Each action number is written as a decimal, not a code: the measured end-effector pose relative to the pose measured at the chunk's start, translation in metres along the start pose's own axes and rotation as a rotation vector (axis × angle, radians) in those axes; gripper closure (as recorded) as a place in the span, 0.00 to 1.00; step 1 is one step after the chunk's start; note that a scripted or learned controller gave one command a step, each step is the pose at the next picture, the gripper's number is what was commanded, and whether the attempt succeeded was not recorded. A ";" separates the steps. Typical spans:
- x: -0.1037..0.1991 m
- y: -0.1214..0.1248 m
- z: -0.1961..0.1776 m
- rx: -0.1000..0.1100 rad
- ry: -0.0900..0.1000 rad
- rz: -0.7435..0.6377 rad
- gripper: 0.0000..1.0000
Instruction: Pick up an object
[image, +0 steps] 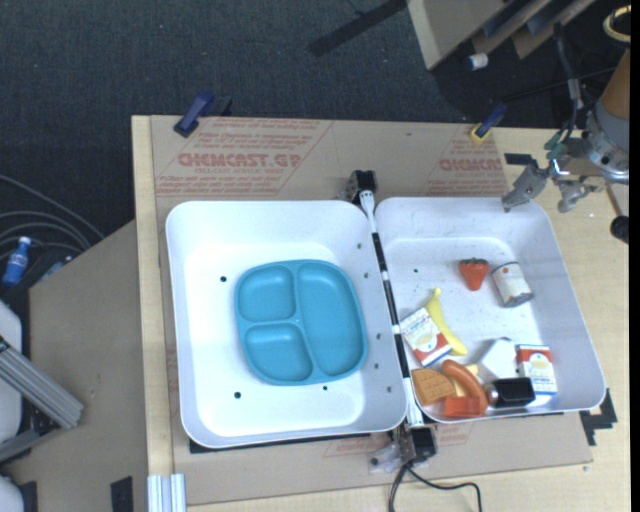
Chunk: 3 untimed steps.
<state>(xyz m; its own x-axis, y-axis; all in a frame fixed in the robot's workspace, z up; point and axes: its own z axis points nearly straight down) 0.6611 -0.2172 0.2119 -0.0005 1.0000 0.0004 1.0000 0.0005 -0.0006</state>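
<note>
The right bin (560, 250) holds several small items. Among them are a red strawberry (474, 273), a small silver can (511, 283), a yellow banana (445, 322), a red-and-white carton (424, 336), a second carton (538, 368), a sausage (466, 379) and a black block (513, 392). My gripper (546, 191) hangs over the far right rim of that bin, above and behind the can. Its two fingers are spread open with nothing between them.
In the left bin (190, 300) lies a blue divided plate (300, 321). A black hinge strip (385, 300) runs between the bins. Blue clamps (195, 113) sit on the cardboard-topped bench, and cables lie on the floor at the left.
</note>
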 end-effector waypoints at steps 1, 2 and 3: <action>0.003 0.005 0.130 0.014 0.020 -0.005 0.00; -0.001 0.007 0.118 0.003 0.005 -0.006 1.00; 0.002 0.007 0.118 0.007 0.013 -0.007 0.00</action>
<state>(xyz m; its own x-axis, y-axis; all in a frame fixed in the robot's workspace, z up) 0.6679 -0.2153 0.0939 -0.0076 0.9999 0.0129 0.9999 0.0077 -0.0071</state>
